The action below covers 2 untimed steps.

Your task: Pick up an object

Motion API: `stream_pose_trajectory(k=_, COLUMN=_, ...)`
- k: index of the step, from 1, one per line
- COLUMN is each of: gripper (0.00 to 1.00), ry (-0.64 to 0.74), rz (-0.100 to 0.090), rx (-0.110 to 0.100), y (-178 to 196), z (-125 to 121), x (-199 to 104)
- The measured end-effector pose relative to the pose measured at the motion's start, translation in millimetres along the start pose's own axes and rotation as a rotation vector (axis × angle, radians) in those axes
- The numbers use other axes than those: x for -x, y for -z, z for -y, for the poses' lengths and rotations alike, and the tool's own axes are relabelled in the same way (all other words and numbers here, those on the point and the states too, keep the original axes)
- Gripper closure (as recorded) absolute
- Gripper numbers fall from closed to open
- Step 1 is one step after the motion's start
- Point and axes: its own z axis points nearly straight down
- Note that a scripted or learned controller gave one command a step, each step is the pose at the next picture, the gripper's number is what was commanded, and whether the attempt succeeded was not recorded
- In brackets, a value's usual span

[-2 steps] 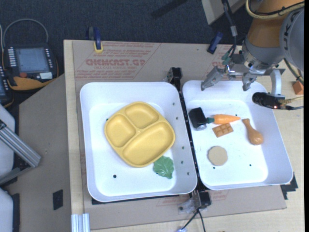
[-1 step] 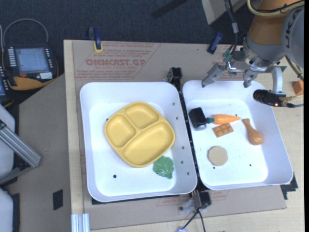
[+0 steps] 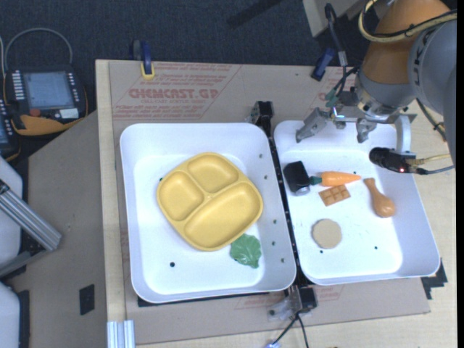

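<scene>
Nothing is picked yet: in the left bin (image 3: 138, 216) one yellow divided plate (image 3: 210, 200) sits at centre with one green leafy piece (image 3: 246, 250) at its five o'clock. In the right bin (image 3: 413, 252), left to right, lie one black block (image 3: 296, 176), one tan disc (image 3: 327, 233), one brown wafer (image 3: 334, 194), one carrot (image 3: 339, 179) and one drumstick (image 3: 378, 198). The gripper (image 3: 337, 122) hangs at that bin's twelve o'clock, fingers spread and empty; choosing, descending and grasping all remain.

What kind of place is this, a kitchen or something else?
Most likely a robotics lab bench, not a kitchen. Two shallow white bins sit on a cardboard sheet, holding toy food such as a carrot, and a handheld control pendant lies beside the bench.
</scene>
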Motion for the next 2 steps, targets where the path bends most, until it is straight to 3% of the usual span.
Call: stream_pose_trajectory(k=2, gripper=0.00, ry=0.000, rz=0.000, rx=-0.001, y=-88.9, z=5.2, x=4.8)
